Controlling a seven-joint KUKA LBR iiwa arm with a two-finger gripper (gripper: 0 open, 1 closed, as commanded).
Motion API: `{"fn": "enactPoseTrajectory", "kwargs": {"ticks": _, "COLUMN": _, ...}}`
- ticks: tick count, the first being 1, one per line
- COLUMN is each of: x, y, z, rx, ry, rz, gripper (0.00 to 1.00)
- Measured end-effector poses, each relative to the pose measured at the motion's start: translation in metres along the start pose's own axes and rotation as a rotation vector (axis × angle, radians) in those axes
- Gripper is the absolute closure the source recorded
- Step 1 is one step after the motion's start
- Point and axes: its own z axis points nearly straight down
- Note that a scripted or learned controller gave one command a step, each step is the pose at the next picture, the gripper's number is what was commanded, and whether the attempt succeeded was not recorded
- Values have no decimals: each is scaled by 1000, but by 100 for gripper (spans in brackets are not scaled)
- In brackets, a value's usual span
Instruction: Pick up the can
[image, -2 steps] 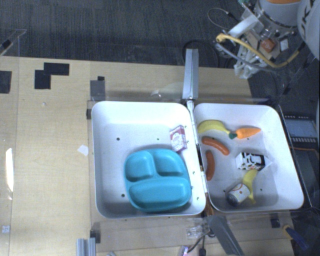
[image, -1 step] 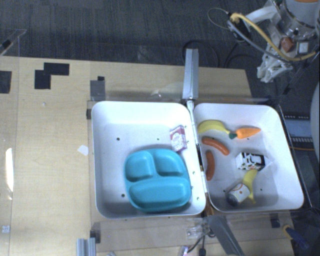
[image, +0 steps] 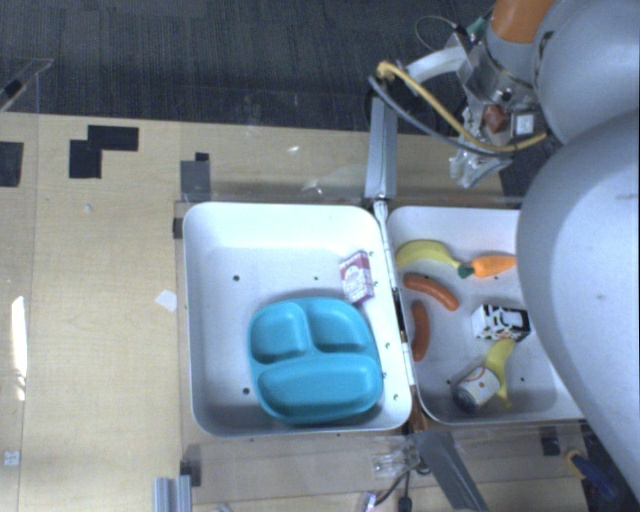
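Dark carpet runs along the top of the frame, and below it a light wooden counter carries two white bins side by side. At the lower middle, the left bin holds a blue tray with three sections and a small red and white packet leaning near its right wall. At the lower right, the right bin holds a yellow banana, an orange carrot, two reddish sausages, a black and white thing and another banana. The can lies on its side at the bottom of the right bin, touching that second banana. The grey arm fills the right side. Its hand hangs at the upper right, above the bin's far edge and well apart from the can; I cannot tell if it is spread or pressed together.
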Motion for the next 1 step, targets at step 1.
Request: {"fn": "enactPoseTrajectory", "kwargs": {"ticks": 1, "x": 1, "y": 0, "z": -11, "rx": 0, "ry": 3, "rz": -2, "gripper": 100}}
